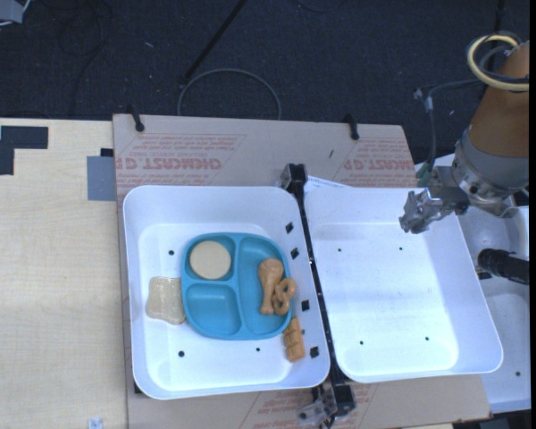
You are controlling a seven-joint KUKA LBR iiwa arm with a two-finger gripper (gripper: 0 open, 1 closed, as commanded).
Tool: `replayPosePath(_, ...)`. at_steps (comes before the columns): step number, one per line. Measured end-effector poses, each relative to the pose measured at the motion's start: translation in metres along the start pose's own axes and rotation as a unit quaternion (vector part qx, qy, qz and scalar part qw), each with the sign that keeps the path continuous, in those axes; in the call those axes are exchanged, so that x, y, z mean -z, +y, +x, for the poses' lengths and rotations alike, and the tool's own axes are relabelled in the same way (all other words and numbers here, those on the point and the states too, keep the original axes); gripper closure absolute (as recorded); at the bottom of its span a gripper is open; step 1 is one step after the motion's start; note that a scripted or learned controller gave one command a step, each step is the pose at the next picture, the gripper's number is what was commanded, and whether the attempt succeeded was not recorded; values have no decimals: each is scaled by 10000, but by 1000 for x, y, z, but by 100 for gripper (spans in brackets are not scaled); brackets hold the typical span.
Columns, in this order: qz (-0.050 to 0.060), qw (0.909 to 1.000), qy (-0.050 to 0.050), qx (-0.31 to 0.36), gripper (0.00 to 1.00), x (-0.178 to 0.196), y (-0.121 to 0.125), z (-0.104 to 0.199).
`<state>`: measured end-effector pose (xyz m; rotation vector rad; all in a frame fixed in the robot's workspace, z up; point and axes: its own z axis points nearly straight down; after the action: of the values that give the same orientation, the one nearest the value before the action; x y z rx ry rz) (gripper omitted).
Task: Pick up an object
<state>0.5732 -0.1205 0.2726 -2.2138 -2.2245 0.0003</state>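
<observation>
1. The things to pick all lie in the left bin (pixel 138 239), well apart from the end effector (pixel 417 214), which hangs over the upper right corner of the right bin (pixel 482 329); the divide between the two bins lies between it and them.
2. A blue sectioned plate (pixel 221 315) sits in the middle of the left bin; a round tan disc (pixel 209 259) rests in its upper left compartment; a knobbly tan piece (pixel 275 286) lies in its right compartment.
3. A pale bread-like slab (pixel 165 300) lies on the bin floor, touching the plate's left edge; a small orange-brown piece (pixel 293 340) lies just off the plate's lower right corner, near the bin's right wall.
4. The end effector points down and to the left from the grey wrist; nothing shows in its grasp; it is small and dark against the bin wall, so I cannot tell whether it is spread or pressed together; whether it touches the bin I cannot tell either.
5. Both bins rest on a cardboard sheet (pixel 250 155) atop the counter (pixel 45 284).
</observation>
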Motion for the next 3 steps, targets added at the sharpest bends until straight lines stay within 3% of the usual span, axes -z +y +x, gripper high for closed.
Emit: replayPosePath(3, 2, 10000, -2, 1, 100, -12, 25, 157)
